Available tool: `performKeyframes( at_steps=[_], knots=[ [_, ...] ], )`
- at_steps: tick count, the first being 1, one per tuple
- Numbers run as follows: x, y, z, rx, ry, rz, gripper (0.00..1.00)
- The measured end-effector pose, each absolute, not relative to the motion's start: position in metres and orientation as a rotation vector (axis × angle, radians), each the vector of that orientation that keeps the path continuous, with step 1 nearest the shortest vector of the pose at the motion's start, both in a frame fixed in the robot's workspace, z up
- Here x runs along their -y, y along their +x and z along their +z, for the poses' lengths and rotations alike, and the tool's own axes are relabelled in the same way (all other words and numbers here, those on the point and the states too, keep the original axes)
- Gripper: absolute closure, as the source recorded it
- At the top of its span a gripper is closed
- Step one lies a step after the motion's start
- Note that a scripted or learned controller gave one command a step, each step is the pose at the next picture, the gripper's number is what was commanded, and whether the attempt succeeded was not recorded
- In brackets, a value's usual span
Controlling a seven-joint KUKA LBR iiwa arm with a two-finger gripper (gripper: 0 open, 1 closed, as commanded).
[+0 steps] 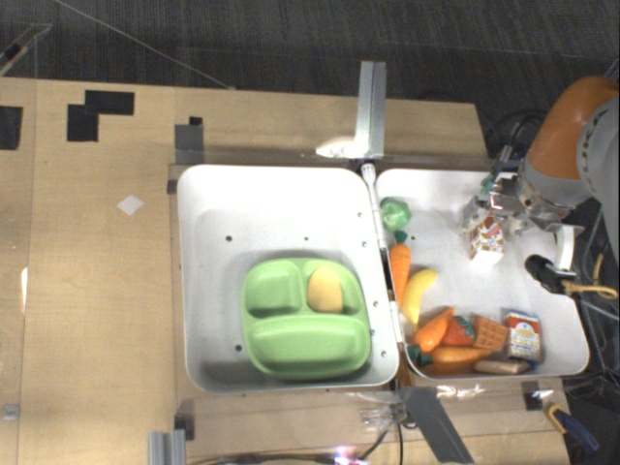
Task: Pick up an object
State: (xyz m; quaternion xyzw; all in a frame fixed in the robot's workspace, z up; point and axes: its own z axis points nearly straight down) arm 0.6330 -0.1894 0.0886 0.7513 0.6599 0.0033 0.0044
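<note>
Nearest the camera, along the front wall of the right bin (pixel 455 269), lies a crowded row of toy foods: a brown stick (pixel 501 366), an orange vegetable piece (pixel 433 331), a waffle-patterned piece (pixel 490 333) and a small printed box (pixel 523 335), the pieces touching one another. In the left bin (pixel 223 211), towards its front, rests a green divided plate (pixel 305 347), with a yellow rounded fruit (pixel 326 289) in its upper right compartment. Farther back in the right bin, against the wall shared by the two bins, a banana (pixel 418 293) lies just beside a carrot (pixel 399 263), and beyond these a green leafy item (pixel 394 212) sits near the far left corner. The candidate object, a small white carton (pixel 487 240) with red markings, stands apart from the pile on the open floor of the right bin, towards its far right. The gripper (pixel 496 206) is directly over the top of this carton; whether it is released, clenched or in contact with the carton cannot be told from this view. Behind it the grey arm with its orange band (pixel 572 129) enters from the right. At the far side, a metal post (pixel 372 105) stands on the wooden bench (pixel 87 289) at the junction of the bins.
</note>
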Motion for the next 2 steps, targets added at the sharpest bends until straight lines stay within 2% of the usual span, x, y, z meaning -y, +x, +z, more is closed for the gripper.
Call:
performKeyframes(
  at_steps=[1, 2],
  knots=[
    [0.187, 0.637, 0.1, -2.075, 2.344, 0.019, 1.0],
    [0.124, 0.648, 0.175, -1.963, 2.452, 0.003, 1.0]
  ],
)
